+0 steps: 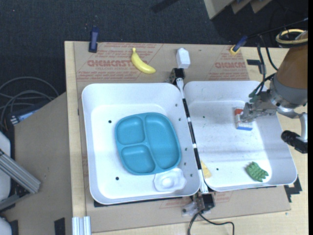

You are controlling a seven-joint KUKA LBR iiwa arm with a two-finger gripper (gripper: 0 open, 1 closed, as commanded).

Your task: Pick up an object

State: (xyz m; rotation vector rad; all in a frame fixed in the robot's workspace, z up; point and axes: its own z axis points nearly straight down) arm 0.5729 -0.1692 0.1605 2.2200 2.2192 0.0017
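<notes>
Reaching in from the right, the arm (292, 77) is seen over the right bin (274, 146), with the gripper (246, 115) low above the bin floor near its upper middle. A small object (243, 123), red at one end and blue-white at the other, sits directly at the fingertips. Whether it is clamped or merely touched cannot be told; the finger spacing is not resolved at this size.

A green crumpled item (257, 172) lies well apart, near the bin's lower right corner. In the left bin (98, 106) a blue divided tray (146, 142) is noted, with a small white dish (168, 181) just beside its lower edge. A banana (141, 62) rests on the cardboard beyond the bins.

Step judged: grasp attempt at the small object, lift not yet made. Next move would call for a firm closure confirmed on the object, then a straight vertical raise clear of the bin wall.
</notes>
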